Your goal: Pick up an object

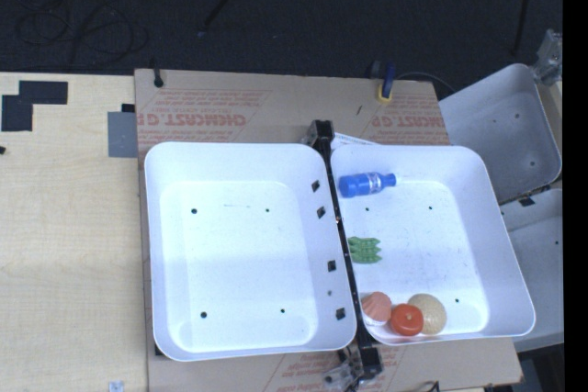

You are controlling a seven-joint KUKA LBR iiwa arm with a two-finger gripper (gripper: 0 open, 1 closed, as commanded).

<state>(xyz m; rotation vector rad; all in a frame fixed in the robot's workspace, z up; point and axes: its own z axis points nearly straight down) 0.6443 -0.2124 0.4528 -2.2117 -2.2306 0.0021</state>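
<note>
The right bin [478, 225] holds several objects. A blue bottle [366, 184] lies on its side near the bin's back left corner. A small green ridged item [364, 250] rests by the left wall at mid-depth. At the front left corner sit a pinkish round piece [376, 306], a red round piece [406, 319] and a tan round piece [428, 312], all touching one another.
The left bin [230, 252] sits beside the right one, joined by a black divider strip [335, 234]. Both rest on a cardboard sheet [239, 110] over a wooden bench [64, 225]. A grey metal panel [501, 119] stands at the right.
</note>
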